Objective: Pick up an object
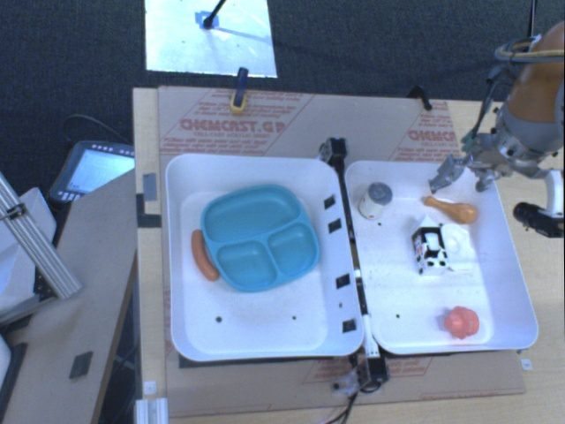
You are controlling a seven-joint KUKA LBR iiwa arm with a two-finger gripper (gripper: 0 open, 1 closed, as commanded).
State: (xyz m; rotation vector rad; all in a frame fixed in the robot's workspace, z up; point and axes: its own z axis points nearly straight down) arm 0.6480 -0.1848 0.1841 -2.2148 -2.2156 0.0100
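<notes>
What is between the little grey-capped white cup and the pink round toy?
In the camera view, the black-and-white cow toy stands between the grey-capped white cup and the pink round toy.

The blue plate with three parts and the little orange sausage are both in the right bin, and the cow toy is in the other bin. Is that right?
Not quite. The camera view shows the blue plate and the orange sausage in the left bin, not the right one. The cow toy is in the other bin, the right bin.
</notes>
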